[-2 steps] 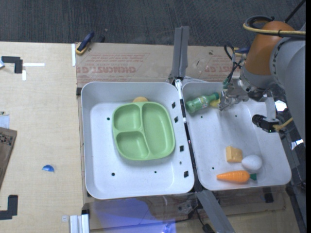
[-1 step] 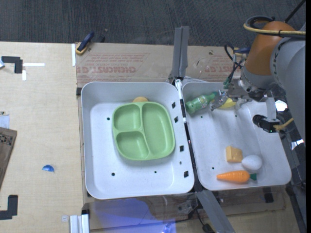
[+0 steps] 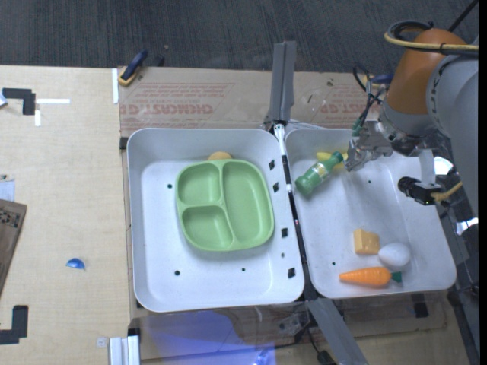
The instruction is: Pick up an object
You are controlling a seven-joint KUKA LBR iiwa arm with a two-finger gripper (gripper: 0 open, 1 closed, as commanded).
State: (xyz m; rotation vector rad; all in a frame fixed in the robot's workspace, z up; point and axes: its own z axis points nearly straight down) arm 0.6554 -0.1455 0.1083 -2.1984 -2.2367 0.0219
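You have the gripper (image 3: 356, 157) at the bottle's (image 3: 318, 172) yellow cap in the right bin (image 3: 426, 276), grip state unreadable, bottle resting on the floor, so lifting remains.

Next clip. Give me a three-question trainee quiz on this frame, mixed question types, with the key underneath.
1. True or false: the green divided tray lies in the left bin.
2. Which thing lies nearest the hand? A. carrot B. green bottle C. white egg
3. Fill in: the yellow block lies in the ___ bin.

Key
1. True.
2. B. The bottle's yellow-capped end lies right by the hand, in the right bin's far corner; whether it is gripped cannot be told.
3. Right, close beside the egg and just beyond the carrot.
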